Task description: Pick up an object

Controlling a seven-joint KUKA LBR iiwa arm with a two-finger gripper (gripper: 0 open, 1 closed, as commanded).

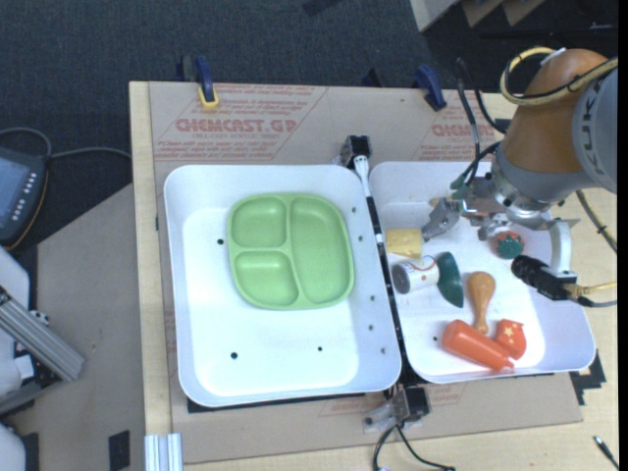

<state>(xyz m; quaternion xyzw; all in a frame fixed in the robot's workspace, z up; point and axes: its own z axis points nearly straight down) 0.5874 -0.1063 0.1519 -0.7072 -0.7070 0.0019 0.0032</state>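
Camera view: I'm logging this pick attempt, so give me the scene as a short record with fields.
left bin: holds green tray
tray: three compartments, nothing in them
right bin: yellow block, small can, dark green toy, drumstick, carrot, red toy
gripper: over the right bin's far part
arm: reaches in from the right
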